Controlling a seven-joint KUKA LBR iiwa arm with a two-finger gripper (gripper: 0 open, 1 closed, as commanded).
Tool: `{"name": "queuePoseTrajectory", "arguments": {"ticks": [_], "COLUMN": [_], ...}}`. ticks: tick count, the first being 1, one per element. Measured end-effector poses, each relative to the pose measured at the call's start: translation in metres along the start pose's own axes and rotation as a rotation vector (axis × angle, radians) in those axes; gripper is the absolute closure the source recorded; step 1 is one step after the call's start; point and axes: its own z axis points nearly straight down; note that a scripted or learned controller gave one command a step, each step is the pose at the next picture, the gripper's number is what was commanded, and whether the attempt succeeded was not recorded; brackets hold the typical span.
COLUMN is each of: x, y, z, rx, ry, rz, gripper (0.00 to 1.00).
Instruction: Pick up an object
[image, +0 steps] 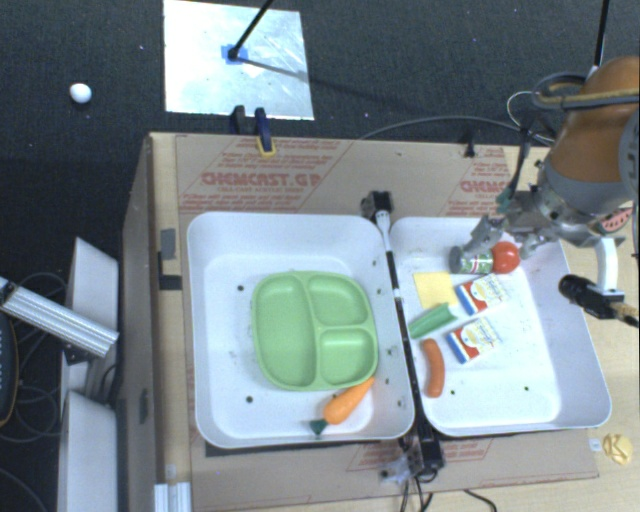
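The right bin (570, 400) holds a small can with a green label (474, 263) lying on its side and a red tomato (506, 257) touching it. Below them lie a yellow block (432, 289), a green pod (432, 320), an orange-red sausage (434, 367) and two red, white and blue cartons (484, 294) (473, 339). My gripper (493, 233) hangs at the bin's upper part, just above the can and the tomato. It covers part of both. I see nothing lifted off the bin floor.
The left bin (215, 300) bears a green divided plate (313, 330) with a carrot (346, 403) at its lower right corner. A black rail (396, 300) divides the bins. The arm (590, 150) and its cables crowd the right bin's upper right corner.
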Motion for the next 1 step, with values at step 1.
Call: {"name": "queuePoseTrajectory", "arguments": {"ticks": [1], "x": [-0.0455], "y": [0.0427], "z": [0.1374], "rx": [0.002], "ry": [0.0], "rz": [0.002], "gripper": [0.0]}}
